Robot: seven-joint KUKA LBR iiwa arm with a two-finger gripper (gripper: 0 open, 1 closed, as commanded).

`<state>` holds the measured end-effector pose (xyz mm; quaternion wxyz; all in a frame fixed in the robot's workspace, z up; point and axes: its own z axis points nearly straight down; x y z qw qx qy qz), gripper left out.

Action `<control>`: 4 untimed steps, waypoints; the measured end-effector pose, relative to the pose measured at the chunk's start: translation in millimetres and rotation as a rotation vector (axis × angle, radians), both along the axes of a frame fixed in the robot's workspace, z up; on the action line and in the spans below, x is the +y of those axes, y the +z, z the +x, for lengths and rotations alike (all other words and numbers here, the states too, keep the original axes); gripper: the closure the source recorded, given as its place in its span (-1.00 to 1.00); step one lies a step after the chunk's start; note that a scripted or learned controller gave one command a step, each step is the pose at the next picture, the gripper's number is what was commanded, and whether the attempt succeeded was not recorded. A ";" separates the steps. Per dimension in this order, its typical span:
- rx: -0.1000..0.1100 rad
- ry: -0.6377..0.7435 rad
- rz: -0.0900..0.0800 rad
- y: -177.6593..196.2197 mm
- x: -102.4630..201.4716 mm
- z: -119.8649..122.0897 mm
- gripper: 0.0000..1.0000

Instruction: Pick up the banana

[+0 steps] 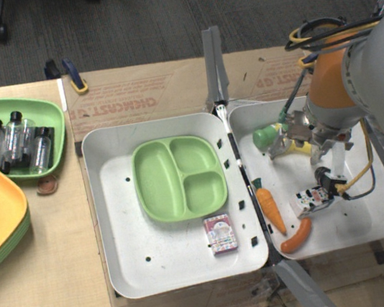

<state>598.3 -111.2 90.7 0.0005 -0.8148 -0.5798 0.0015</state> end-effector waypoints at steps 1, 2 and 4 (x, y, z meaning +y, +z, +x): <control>-0.001 0.145 -0.001 79.9 -57.8 18.7 -1.00; 0.002 0.166 0.001 33.7 0.5 13.0 -1.00; 0.003 0.296 0.004 -0.4 -35.3 34.0 -1.00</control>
